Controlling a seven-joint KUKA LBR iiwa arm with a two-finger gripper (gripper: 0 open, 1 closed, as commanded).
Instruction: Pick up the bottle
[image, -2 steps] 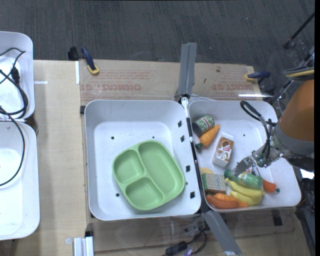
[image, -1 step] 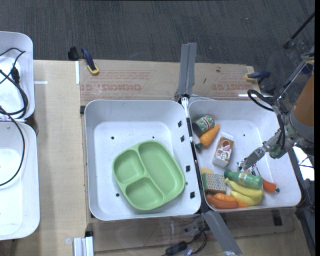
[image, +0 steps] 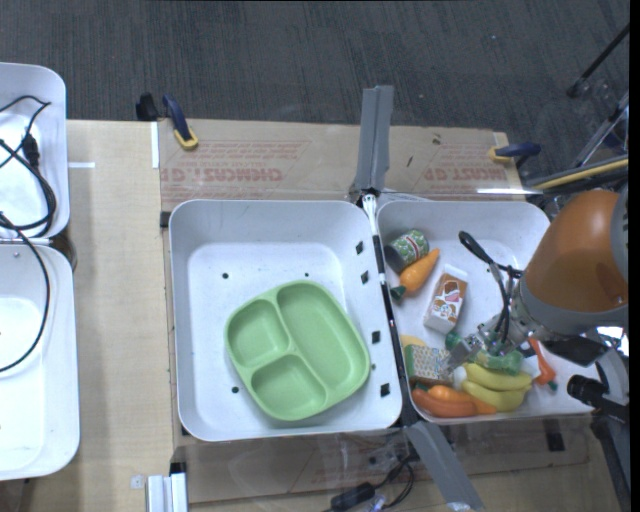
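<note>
the tool (image: 497, 335) is low in the right bin (image: 520, 215), over the near toys beside the bananas (image: 498, 385); its grip state cannot be told. i can't tell which item is the bottle. the green plate (image: 295, 350) lies in the left bin (image: 200, 300).

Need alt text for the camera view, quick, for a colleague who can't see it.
The arm's end effector is low in the right bin, above bananas in a clutter of toy food with a carrot and small carton. The left bin holds a green divided plate.
</note>
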